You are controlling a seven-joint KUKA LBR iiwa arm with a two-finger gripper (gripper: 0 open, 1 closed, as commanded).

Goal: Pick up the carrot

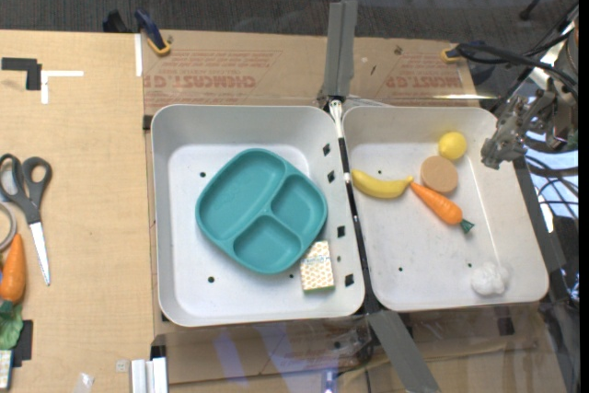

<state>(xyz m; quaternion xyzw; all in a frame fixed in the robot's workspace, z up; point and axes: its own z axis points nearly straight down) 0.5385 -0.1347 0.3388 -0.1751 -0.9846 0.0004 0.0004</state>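
Observation:
An orange carrot (437, 204) with a small green tip lies slantwise in the middle of the right bin (405, 285), its thick end touching a tan round piece (440, 174). My gripper (502, 147) hangs over the right bin's right rim, up and to the right of the carrot and well apart from it. Nothing shows in its grasp.
A yellow banana (379, 185) lies just left of the carrot and a yellow lemon (451, 144) sits above the tan piece. A white fluffy ball (490, 279) rests in the near right corner. The left bin (175, 198) holds a teal divided plate (262, 210) and a small patterned block (317, 268).

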